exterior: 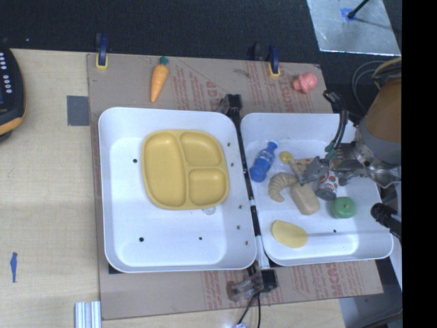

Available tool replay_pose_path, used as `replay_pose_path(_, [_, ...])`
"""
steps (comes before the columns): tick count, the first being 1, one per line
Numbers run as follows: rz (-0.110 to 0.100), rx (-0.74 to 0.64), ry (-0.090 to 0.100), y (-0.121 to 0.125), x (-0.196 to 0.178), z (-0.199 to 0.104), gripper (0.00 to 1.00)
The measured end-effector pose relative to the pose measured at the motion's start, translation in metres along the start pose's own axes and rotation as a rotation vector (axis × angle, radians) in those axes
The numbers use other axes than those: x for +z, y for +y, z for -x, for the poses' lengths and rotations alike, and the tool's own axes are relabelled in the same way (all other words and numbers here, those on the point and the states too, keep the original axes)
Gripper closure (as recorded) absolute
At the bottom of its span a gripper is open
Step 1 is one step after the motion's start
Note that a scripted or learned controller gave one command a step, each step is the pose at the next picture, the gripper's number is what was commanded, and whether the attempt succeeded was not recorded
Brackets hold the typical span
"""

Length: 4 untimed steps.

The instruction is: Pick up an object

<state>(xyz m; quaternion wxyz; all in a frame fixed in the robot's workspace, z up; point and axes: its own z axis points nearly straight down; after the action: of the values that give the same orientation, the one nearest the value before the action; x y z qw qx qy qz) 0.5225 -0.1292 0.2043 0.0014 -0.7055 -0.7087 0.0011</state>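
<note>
Grey gripper (319,174) among croissant (278,185), blue bottle (262,162), green toy (342,208), jaw state unclear

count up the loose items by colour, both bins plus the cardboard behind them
yellow: 3 (divided plate, flat yellow piece, small yellow bit)
tan: 2 (croissant, beige block)
blue: 1 (bottle)
green: 1 (round piece)
orange: 1 (carrot)
pink: 1 (pink toy)
total: 9, not counting anything hidden under the tool
</note>
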Motion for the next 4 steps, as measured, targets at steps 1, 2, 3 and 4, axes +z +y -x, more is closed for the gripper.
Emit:
replay_pose_path(1, [-0.003,0.001,0.000,0.062,0.102,0.041,0.00])
replay_pose_path(2, [-0.001,-0.005,0.001,0.071,0.106,0.000,0.00])
replay_pose_path(3, [0.006,-0.003,-0.001,0.137,0.111,-0.005,0.00])
replay_pose_path(4, [0.002,0.007,-0.008,0.053,0.111,-0.024,0.00])
